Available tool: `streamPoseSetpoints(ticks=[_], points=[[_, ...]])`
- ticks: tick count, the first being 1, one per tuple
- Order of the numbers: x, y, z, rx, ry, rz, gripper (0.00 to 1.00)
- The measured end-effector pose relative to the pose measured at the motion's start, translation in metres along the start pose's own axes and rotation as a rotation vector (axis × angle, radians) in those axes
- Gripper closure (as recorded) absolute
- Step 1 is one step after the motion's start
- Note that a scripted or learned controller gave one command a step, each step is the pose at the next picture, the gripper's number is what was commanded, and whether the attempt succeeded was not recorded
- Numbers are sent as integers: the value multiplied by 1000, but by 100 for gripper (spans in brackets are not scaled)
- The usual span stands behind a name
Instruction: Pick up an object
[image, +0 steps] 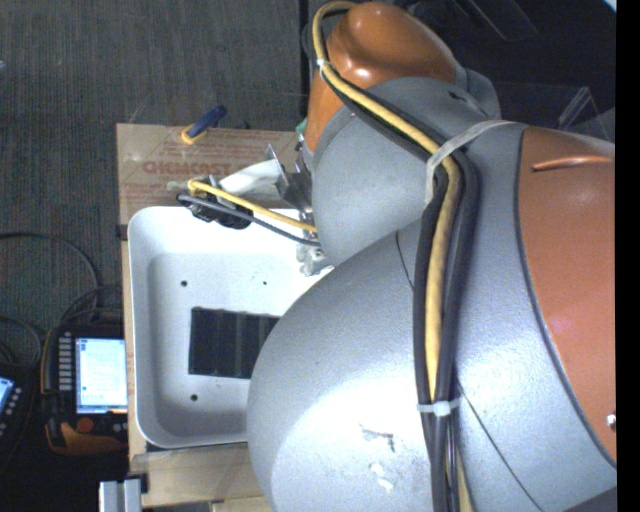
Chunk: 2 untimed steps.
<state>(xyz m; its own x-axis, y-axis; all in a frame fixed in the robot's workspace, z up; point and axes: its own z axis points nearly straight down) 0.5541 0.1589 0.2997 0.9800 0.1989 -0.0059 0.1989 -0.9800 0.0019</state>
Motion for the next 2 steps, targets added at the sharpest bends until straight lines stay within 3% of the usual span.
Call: streamPoseSetpoints(ticks=[1,2], points=[[20,39,205,-1,4,-2,100],[15,-27,96,2,2,-2,100]])
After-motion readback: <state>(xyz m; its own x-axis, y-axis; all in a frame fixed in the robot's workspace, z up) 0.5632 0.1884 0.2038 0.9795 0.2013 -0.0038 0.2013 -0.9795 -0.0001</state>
